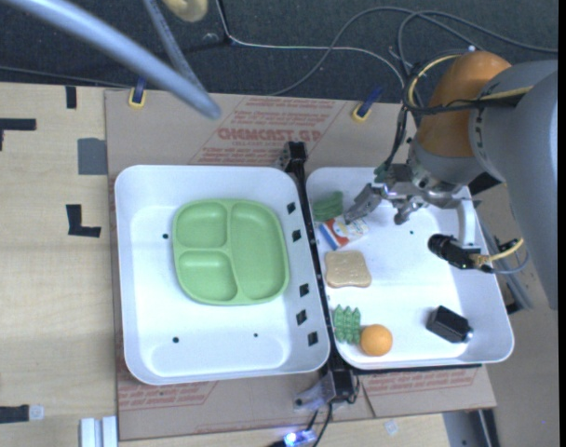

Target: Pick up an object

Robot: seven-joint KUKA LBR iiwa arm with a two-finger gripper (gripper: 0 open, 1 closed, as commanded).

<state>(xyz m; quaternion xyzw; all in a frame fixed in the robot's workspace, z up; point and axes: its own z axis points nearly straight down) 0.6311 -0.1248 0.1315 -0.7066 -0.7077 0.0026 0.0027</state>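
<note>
In the right bin, my gripper hangs over the upper left part, its fingers spread open with nothing between them. One fingertip is close above a red, white and blue packet and beside a green block. Below these lie a slice of toast, a green leafy toy, an orange ball and a black block.
The left bin holds a green divided plate. A black clip rail runs between the bins. The arm's orange band and grey body cover the right bin's upper right. Bare white floor lies in the right bin's middle.
</note>
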